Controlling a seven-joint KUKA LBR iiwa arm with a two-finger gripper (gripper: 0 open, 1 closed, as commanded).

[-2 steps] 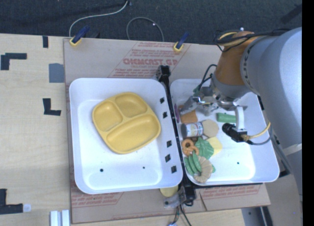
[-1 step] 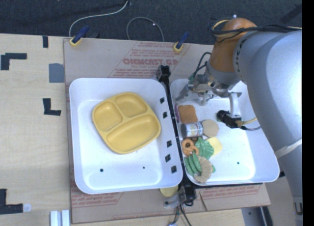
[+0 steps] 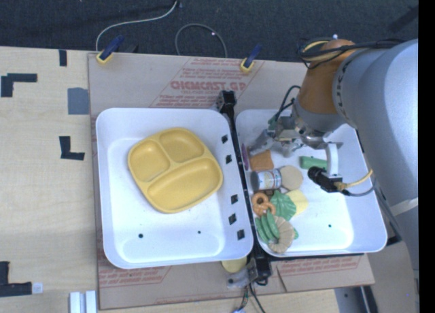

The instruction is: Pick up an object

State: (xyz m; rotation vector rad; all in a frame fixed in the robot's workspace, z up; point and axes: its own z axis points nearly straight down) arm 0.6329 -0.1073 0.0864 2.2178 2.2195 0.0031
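From the camera view, the grey arm with its orange band (image 3: pixel 319 87) is reaching into the right white bin (image 3: pixel 353 233), at centre right of the frame. Its gripper (image 3: pixel 275 140) is hanging low over the bin's upper left part, and whether it is spread or clenched I cannot tell. Just below it a cluster is lying: a brown block (image 3: pixel 262 161), a small silver can (image 3: pixel 268 180), a beige round piece (image 3: pixel 291 177), an orange pretzel-like toy (image 3: pixel 262 203) and green leafy toys (image 3: pixel 280 207). A yellow divided plastic plate (image 3: pixel 175 168) is resting in the left white bin (image 3: pixel 115 237).

Grey arm (image 3: pixel 380 94), orange band (image 3: pixel 323 87), yellow cable (image 3: pixel 357 184).
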